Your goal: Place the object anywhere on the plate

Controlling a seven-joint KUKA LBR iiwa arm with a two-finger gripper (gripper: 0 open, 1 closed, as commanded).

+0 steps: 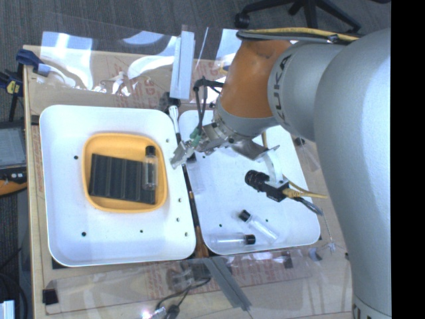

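A yellow plate with a black ridged insert sits in the left bin. On the plate's right side lies a clear vial, its black cap pointing to the far side. My gripper hangs over the divide between the two bins, just right of the plate and the vial. I see nothing held in it. Two more clear vials lie near the front of the right bin: one along the front wall, the other just behind it.
The grey arm with its orange band covers the back and right of the right bin. A clear upright panel stands behind the bins, amid plastic sheeting. An office chair base is on the floor beyond.
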